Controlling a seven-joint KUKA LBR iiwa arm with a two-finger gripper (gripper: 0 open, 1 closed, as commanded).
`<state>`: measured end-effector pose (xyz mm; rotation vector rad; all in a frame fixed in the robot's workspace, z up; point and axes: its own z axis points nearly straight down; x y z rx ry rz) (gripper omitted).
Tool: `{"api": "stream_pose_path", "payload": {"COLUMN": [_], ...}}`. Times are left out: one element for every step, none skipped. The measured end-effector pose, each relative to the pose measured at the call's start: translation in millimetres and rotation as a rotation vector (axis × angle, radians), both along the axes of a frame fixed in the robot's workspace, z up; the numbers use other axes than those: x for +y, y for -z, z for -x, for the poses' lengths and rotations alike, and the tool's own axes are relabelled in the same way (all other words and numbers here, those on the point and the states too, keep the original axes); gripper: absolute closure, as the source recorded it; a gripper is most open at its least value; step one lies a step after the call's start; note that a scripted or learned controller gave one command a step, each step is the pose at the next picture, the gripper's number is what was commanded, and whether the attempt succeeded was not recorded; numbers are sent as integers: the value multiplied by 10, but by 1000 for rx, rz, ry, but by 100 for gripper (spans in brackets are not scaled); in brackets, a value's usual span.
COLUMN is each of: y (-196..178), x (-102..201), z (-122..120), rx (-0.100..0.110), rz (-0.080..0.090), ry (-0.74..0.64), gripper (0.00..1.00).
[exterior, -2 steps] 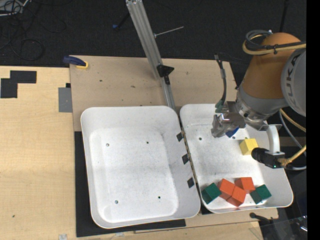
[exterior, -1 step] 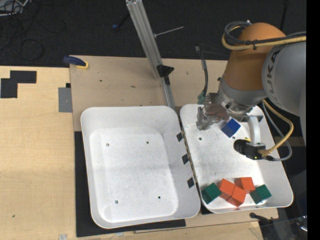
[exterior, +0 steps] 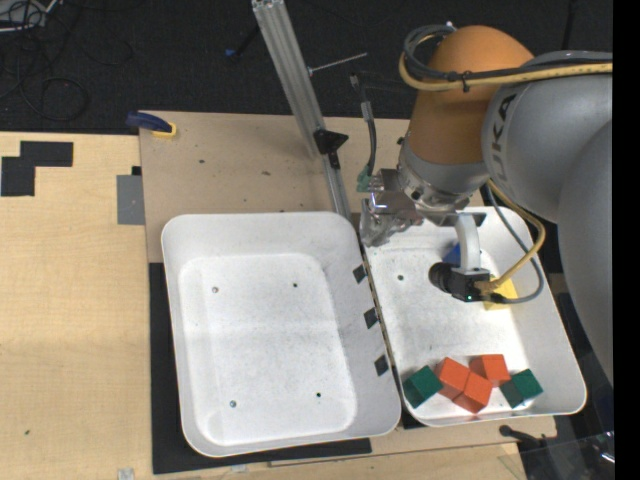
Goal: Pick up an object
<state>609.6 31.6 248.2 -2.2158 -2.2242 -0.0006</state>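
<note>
We see 3 orange blocks between 2 green blocks, small cubes huddled touching at the right bin's near end. The gripper hangs at that bin's far left corner, well apart; we cannot tell whether it is open or closed.

Small colour blocks bunched along the near wall of the right bin.
Green block sits at the left end. Orange blocks are in the middle, packed touching; two or three, edges hard to separate. Second green block is at the right end, just beside the orange ones. All rest on the bin floor, each turned at its own angle.
</note>
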Motion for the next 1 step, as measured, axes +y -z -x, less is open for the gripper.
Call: {"api": "stream_pose_path", "payload": {"y": [168], "x": [501], "z": [-138], "rx": [2], "rz": [1], "ry": [0], "gripper": [100]}}
